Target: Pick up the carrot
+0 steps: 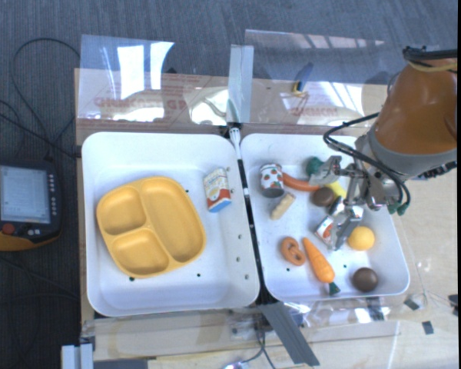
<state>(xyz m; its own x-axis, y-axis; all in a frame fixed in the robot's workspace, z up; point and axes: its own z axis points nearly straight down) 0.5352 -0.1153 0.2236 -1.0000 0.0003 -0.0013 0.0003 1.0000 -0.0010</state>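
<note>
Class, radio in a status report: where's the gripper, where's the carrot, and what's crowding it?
Gripper low in right bin, nothing seen held. Carrot loose, just left of it. Orange ring beside carrot, yellow ball by gripper.

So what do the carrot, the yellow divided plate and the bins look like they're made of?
The carrot looks like moulded plastic: even orange, smooth, toy-like green tip. The yellow divided plate seems matte plastic, with soft rounded compartment edges and a uniform colour. The white bins look like thin glossy plastic, though that's hard to confirm.
</note>
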